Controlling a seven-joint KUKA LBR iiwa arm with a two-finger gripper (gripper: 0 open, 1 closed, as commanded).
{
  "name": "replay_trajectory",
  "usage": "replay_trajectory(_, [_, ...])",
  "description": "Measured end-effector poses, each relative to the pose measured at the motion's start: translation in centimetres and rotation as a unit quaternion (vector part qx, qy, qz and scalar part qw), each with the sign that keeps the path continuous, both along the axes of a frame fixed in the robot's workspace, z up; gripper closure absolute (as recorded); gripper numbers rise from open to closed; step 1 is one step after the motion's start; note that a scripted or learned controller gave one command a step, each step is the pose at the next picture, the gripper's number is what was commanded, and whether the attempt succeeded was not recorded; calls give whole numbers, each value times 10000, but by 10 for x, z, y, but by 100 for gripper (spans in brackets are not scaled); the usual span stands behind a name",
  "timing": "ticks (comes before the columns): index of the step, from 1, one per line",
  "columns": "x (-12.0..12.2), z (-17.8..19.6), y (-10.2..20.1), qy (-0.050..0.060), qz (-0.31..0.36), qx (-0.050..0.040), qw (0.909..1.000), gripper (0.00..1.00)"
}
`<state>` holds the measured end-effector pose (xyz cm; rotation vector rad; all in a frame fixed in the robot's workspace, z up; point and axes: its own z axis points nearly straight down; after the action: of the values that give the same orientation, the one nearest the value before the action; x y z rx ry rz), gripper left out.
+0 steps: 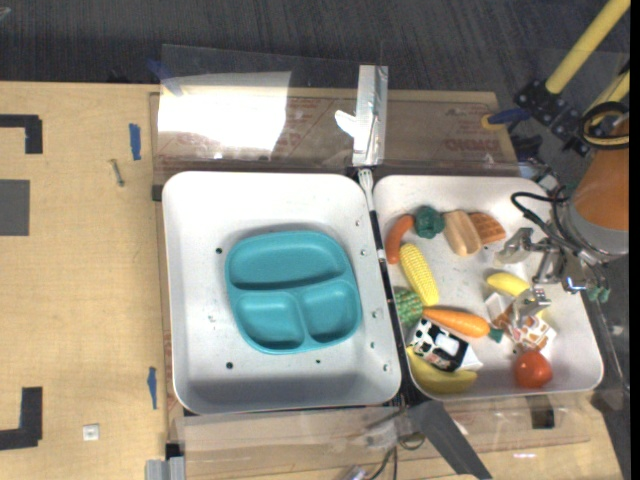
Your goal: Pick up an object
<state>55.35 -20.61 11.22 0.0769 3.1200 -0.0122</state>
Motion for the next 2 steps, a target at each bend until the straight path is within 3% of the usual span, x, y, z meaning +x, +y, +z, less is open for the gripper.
replay_trajectory(1, [-13,-1,3,-165,-460,-62,9988,0])
replay_trajectory(2, [-60,-22,16,11,-1214,44,9926,0])
